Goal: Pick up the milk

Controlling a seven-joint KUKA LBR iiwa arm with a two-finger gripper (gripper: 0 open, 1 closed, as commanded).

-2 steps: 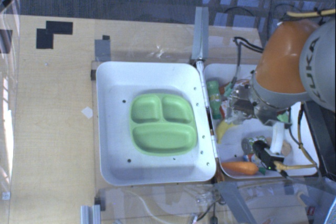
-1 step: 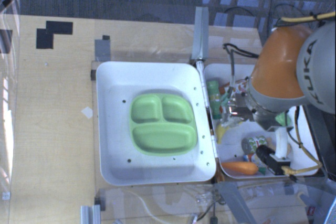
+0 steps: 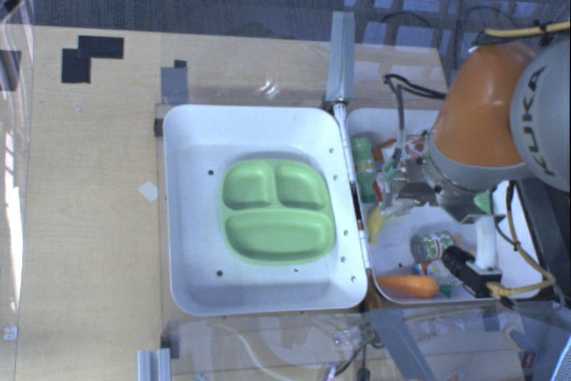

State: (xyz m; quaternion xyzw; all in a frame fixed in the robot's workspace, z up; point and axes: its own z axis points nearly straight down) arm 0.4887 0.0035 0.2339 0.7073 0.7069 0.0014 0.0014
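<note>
My gripper (image 3: 399,186) is low over the left half of the right bin (image 3: 393,122), with the grey and orange arm covering most of that bin. Beneath and around the gripper lies a cluster of small items with red and green parts (image 3: 385,167). I cannot pick out a milk carton among them; it may be hidden under the arm. A green bottle (image 3: 361,154) lies just left of the gripper, along the bin's left wall.
The left bin (image 3: 187,192) holds a green divided plate (image 3: 277,211). In the right bin's front part lie a yellow item (image 3: 375,224), an orange carrot (image 3: 409,285) and a small tin (image 3: 431,244). A metal divider (image 3: 340,58) stands behind the bins.
</note>
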